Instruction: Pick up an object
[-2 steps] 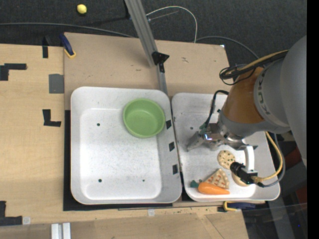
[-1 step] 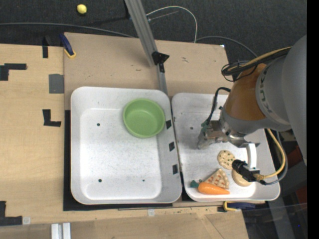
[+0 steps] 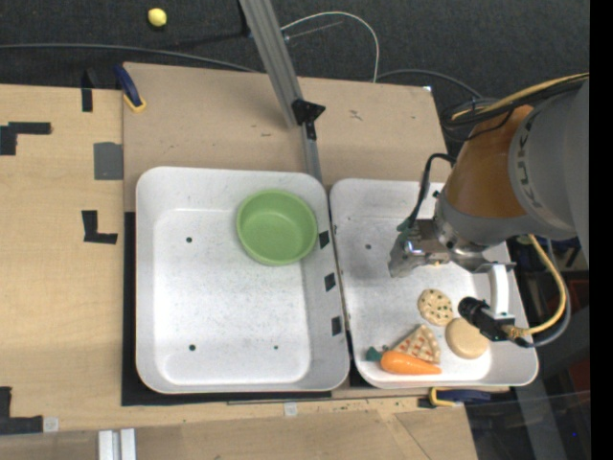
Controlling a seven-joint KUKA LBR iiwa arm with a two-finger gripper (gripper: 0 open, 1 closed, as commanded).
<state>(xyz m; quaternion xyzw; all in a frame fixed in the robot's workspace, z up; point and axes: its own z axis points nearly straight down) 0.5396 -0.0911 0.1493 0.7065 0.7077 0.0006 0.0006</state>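
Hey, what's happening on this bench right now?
A robot arm is reaching in from the right over the right bin, its gripper hovering above the bin floor with nothing seen between its fingers. Near that bin's front lie a cookie, a carrot, a wedge-shaped piece and a round tan piece, all untouched. The left bin holds a green bowl.

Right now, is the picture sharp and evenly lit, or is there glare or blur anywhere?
Camera view: even, soft light, no harsh glare on the white bins; the green bowl and the carrot look fairly crisp; the gripper looks soft and smeared, its fingers hard to make out.
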